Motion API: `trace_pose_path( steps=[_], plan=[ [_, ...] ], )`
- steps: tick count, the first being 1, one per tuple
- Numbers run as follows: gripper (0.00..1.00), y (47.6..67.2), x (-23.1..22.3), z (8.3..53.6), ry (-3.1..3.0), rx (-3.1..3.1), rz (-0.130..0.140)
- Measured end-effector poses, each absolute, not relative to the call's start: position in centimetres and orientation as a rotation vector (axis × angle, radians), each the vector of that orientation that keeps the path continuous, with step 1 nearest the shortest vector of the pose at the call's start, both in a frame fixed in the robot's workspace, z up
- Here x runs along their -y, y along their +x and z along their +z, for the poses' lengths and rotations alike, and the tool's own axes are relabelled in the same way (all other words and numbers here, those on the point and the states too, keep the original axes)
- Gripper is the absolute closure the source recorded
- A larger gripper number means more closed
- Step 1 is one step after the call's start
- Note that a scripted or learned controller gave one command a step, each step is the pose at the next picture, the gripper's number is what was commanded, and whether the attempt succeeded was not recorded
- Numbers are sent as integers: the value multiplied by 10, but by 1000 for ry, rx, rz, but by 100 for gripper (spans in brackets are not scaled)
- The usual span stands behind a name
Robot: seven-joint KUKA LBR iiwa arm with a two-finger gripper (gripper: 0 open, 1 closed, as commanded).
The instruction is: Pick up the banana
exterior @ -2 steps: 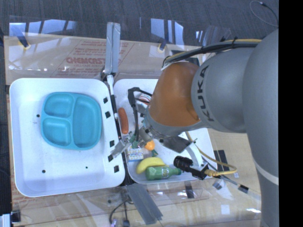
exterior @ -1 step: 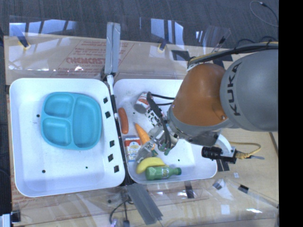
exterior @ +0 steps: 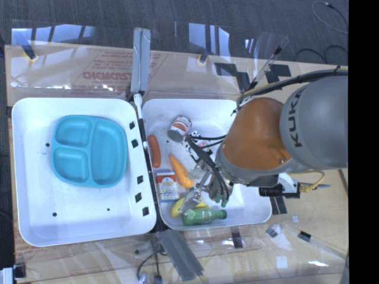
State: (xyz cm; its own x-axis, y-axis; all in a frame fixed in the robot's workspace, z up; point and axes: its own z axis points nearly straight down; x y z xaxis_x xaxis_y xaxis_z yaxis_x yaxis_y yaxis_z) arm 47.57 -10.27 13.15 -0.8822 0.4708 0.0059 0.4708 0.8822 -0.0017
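Observation:
The banana lies yellow at the front of the right bin, partly under the gripper and touching the green bottle. My gripper hangs low over the bin's front middle, just above the banana's right part. Its fingers are spread, one silver finger resting by the banana's upper edge. The gripper is open and nothing is lifted between the fingers. The grey and orange arm hides the bin's right half.
In the right bin also lie an orange carrot, a red sausage, a small carton and a tipped can. The left bin holds a blue divided plate.

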Motion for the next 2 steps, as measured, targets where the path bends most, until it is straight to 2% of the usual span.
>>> trace_pose_path(
  steps=[1,2],
  plan=[
    [0,477,160,91,-750,3047,-1],
    [0,515,121,91,-616,3080,1]
  ],
)
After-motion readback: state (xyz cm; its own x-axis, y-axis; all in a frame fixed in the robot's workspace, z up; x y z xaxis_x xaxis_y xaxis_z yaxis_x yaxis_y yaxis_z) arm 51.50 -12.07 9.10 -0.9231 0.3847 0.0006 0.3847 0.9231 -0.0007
